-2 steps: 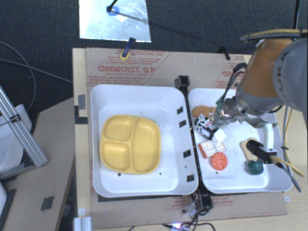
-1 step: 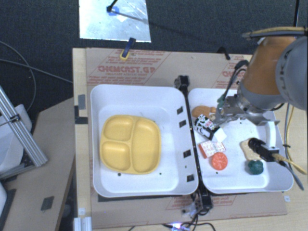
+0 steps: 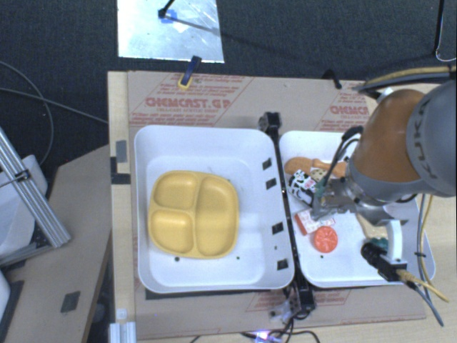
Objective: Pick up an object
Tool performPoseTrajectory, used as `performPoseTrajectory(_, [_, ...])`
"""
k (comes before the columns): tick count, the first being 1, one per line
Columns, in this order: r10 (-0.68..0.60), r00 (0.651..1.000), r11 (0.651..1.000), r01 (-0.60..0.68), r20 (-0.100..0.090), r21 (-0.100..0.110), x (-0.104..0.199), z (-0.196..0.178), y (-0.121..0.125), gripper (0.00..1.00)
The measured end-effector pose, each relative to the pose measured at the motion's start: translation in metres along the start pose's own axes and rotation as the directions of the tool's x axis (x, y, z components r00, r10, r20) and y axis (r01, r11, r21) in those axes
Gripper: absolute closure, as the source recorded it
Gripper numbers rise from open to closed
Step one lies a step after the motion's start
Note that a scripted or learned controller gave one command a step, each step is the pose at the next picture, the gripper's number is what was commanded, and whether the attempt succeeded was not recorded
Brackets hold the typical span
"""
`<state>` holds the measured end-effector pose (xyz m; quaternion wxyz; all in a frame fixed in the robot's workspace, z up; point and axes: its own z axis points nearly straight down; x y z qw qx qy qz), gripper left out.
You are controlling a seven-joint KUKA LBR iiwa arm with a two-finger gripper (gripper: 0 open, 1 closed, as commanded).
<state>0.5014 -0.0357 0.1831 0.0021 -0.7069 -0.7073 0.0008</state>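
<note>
While the arm (image 3: 407, 145) reaches over the right bin (image 3: 343, 274), its gripper (image 3: 323, 204) hangs low there; whether the fingers are spread or closed cannot be told. Just below the gripper lies a red disc (image 3: 325, 239), beside it a red-and-white card (image 3: 305, 223). Beyond sit a black-and-white toy (image 3: 301, 185) and an orange piece (image 3: 297, 166). Left of the gripper, a yellow tray (image 3: 193, 214) fills the left bin (image 3: 207, 141).

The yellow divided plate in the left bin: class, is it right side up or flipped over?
Right side up: the yellow divided plate shows three hollow compartments facing upward, lying flat in the left bin.
</note>
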Motion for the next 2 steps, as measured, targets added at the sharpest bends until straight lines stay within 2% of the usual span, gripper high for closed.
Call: performPoseTrajectory(2, [-0.006, 1.0, 1.0, 0.006, 0.001, -0.011, -0.001, -0.022, 0.005, 1.0])
